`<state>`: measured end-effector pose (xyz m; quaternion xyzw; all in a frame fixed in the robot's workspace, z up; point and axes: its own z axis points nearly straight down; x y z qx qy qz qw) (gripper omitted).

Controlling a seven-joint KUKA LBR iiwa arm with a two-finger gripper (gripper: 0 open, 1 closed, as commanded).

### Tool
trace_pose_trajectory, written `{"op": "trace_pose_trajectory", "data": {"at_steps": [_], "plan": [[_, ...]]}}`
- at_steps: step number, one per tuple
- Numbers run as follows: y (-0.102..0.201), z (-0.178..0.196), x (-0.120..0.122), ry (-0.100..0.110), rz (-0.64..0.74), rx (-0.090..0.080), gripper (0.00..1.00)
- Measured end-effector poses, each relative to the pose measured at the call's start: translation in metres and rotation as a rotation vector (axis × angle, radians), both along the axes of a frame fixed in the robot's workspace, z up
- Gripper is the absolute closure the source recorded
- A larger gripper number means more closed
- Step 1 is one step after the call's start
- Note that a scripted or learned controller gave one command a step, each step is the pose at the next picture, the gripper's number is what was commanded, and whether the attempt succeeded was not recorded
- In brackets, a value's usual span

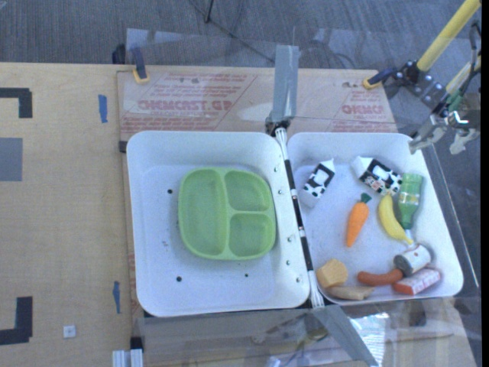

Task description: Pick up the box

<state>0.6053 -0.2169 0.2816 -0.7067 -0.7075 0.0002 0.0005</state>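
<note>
Counted two white bins: in the left bin point(150, 205), one green plate point(227, 213). Found in the right bin point(330, 228) two black-and-white cartons point(317, 182), one carrot point(356, 222), one sausage point(378, 277), one banana point(393, 219), one green bottle point(409, 193), one can point(412, 258) and, touching it at the lower right, one red-and-white box point(419, 281). Could not tell, at the frame's upper right, whether the gripper point(447, 125) was open or closed.

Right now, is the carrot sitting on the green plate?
No, the carrot lies in the right bin beside the banana, while the green plate sits in the left bin.
</note>
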Motion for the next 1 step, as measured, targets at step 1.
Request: {"op": "trace_pose_trajectory", "data": {"at_steps": [1], "plan": [[-0.0001, 0.0101, 0.0018, -0.003, 0.002, -0.002, 1.00]]}}
